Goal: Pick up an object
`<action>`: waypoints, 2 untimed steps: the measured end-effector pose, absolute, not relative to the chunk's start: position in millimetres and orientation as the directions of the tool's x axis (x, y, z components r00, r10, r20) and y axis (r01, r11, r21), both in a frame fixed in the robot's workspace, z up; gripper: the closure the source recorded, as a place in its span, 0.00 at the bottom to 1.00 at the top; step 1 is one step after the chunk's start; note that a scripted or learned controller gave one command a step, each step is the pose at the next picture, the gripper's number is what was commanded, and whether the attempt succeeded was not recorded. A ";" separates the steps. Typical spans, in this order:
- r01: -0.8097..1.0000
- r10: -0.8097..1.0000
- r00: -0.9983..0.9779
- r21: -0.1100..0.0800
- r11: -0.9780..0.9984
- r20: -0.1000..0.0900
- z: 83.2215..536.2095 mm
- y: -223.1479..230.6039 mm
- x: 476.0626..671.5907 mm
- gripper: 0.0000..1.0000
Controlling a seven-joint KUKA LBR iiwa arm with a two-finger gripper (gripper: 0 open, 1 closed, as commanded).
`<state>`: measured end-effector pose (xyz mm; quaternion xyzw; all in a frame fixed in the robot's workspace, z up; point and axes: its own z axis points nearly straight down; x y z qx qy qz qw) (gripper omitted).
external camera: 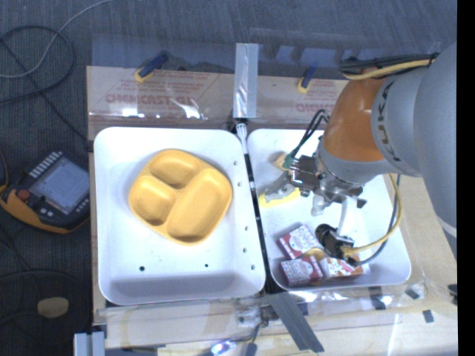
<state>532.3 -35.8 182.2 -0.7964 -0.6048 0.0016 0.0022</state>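
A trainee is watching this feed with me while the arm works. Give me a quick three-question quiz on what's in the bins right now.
1. True or false: the yellow divided dish lies in the left bin.
2. Multiple choice: the arm reaches in over A) the left bin, B) the right bin, C) the carpet beside the bench.
3. Fill in: within the right bin, the red and white cartons lie toward the ____ edge of the view.

Key: 1 true; 2 B; 3 bottom.
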 end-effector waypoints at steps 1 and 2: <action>0.959 0.959 0.284 -0.004 -0.284 0.000 110.8 -93.0 483.2 0.00; 0.962 0.962 0.273 0.009 -0.273 0.001 90.2 -97.9 555.7 0.00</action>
